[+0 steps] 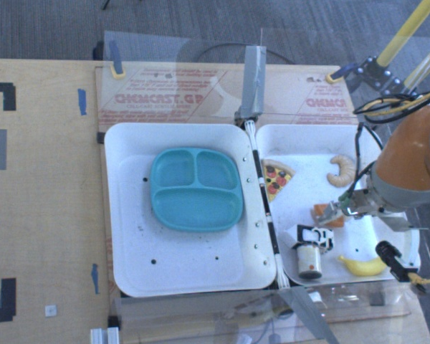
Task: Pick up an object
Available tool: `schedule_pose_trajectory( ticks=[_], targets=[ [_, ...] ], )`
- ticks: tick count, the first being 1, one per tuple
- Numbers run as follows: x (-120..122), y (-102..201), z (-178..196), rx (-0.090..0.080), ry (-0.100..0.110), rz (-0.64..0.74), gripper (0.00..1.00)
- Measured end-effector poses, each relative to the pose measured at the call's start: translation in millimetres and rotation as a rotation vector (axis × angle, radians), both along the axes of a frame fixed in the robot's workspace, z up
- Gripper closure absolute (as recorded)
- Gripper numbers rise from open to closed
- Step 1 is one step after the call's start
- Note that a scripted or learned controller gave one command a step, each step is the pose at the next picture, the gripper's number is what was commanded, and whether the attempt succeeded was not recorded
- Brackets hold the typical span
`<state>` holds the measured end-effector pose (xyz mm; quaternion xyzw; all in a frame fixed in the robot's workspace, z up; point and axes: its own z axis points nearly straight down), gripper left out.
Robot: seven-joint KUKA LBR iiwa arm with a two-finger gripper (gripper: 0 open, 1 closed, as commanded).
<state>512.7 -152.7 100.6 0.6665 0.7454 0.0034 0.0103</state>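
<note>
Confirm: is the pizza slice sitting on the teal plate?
No. The pizza slice lies in the right bin, while the teal plate sits in the left bin.

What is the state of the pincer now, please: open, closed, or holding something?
Pincer: it cannot be told whether it is open or closed; it is over the right white bin, by the small orange object, with nothing visibly held.

A teal divided plate [197, 190] lay in the left white bin [129, 264], near its middle. Right of the plate, past the bins' shared wall, sat the right white bin [301, 140]. Behind the plate stood a clear panel [172, 95] with red lettering. Left of the plate stretched the wooden bench [39, 192], marked with blue tape [82, 101].
</note>
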Motion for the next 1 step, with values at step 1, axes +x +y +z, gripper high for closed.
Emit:
schedule_pose_trajectory(
  ticks=[1],
  targets=[
    [59.3,65.7,150.9,0.008,0.020,-0.035,1.00]
  ],
)
